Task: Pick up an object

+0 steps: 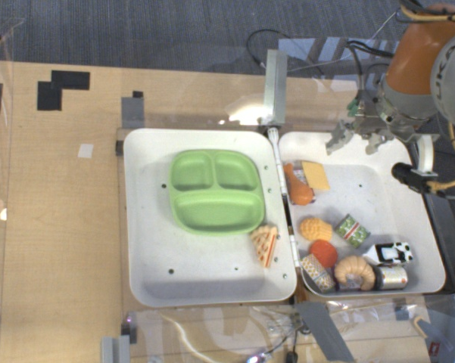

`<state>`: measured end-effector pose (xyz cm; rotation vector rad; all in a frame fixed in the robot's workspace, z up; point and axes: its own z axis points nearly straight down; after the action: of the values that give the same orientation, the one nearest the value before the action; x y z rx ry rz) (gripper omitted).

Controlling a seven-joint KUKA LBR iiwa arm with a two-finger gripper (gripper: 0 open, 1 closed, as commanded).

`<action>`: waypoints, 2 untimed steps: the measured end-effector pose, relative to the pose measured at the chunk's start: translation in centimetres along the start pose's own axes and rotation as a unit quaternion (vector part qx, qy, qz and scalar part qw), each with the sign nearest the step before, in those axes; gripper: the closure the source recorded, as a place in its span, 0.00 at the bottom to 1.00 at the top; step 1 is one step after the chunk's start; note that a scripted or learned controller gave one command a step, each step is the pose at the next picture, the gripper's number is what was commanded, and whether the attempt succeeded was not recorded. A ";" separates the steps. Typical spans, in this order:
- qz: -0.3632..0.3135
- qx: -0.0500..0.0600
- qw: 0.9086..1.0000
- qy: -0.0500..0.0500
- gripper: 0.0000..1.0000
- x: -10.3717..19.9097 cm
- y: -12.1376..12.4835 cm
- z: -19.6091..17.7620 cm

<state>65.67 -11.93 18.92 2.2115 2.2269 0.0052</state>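
Note:
My gripper (pixel 356 140) hangs above the far edge of the right bin (pixel 397 184), its two fingers spread open with nothing between them. Below it in that bin lie a yellow cheese wedge (pixel 315 175) and an orange sausage (pixel 298 185) by the left wall. Nearer the front are a ridged orange piece (pixel 316 228), a red ball (pixel 325 253), a green can (pixel 352 231), a croissant (pixel 353 271), a black-and-white carton (pixel 394 253) and a silver can (pixel 394 278). The gripper touches none of them.
The left bin (pixel 148 278) holds a green divided plate (pixel 215 190) and a pizza slice (pixel 265 244) at its right wall. A metal divider post (pixel 275 89) stands between the bins at the back. Cables run behind the arm.

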 end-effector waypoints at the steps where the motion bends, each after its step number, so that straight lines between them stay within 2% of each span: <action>1: -0.002 -0.009 1.000 -0.001 0.00 1.1 -5.4 8.6; 2: 0.021 -0.002 1.000 -0.001 0.00 2.3 1.4 10.2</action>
<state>67.11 -9.63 8.77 2.2546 2.1789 0.0078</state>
